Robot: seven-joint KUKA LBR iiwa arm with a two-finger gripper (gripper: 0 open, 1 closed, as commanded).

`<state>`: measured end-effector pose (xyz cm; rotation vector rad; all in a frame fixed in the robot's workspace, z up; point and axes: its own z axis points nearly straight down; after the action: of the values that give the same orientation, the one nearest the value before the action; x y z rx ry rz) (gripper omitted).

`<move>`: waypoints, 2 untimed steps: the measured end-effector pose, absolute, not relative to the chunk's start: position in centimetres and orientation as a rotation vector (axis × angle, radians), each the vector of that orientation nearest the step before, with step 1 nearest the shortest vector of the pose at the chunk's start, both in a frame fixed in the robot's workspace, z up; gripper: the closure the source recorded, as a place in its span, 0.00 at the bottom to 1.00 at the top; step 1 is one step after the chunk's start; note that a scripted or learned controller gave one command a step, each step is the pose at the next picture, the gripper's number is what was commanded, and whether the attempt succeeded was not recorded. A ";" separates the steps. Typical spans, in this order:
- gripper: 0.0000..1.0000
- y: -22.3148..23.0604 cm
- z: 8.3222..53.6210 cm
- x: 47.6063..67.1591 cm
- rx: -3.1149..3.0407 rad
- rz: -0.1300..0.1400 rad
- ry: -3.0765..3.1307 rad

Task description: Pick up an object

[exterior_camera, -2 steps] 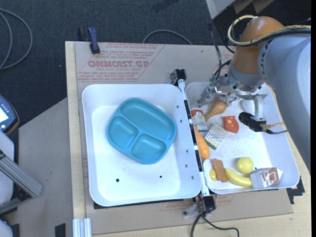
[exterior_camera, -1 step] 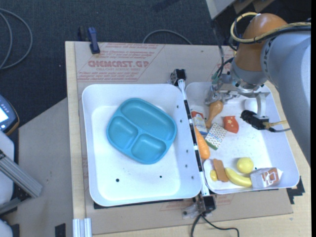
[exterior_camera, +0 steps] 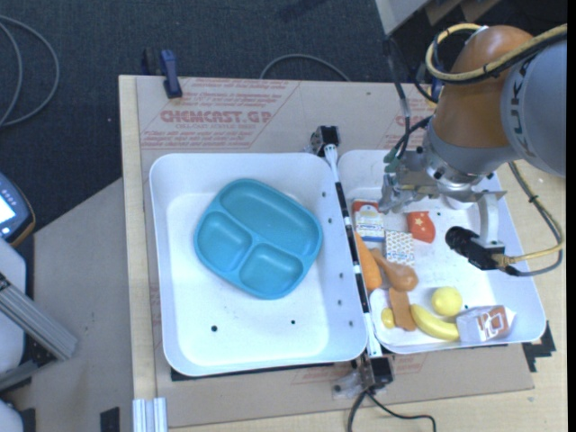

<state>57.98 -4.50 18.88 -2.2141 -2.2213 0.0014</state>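
I am judging the main risk as a crowded grasp: the toy food is lying packed in the right bin (exterior_camera: 525, 268) — an orange carrot-like piece (exterior_camera: 368, 264), a small printed packet (exterior_camera: 396, 241), a red piece (exterior_camera: 421, 227), a brown spoon-shaped piece (exterior_camera: 397, 274), a lemon (exterior_camera: 447, 301), a banana (exterior_camera: 431, 323) and a small carton (exterior_camera: 487, 323). Several are touching, so a descent could be pinching two at once or nudging one aside.

The arm (exterior_camera: 481, 97) is reaching in from the right, its wrist hanging over the far part of that bin. The gripper (exterior_camera: 393, 194) is sitting just above the red piece and packet — I cannot tell its grasp state. The left bin (exterior_camera: 171, 241) is holding a blue divided plate (exterior_camera: 258, 238).
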 end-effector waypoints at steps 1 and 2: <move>0.00 -4.8 18.5 58.3 -2.220 0.002 -2.220; 0.00 -12.6 10.4 60.8 -2.227 0.004 -2.214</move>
<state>60.79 -12.65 10.42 -2.2274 -2.2143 0.0043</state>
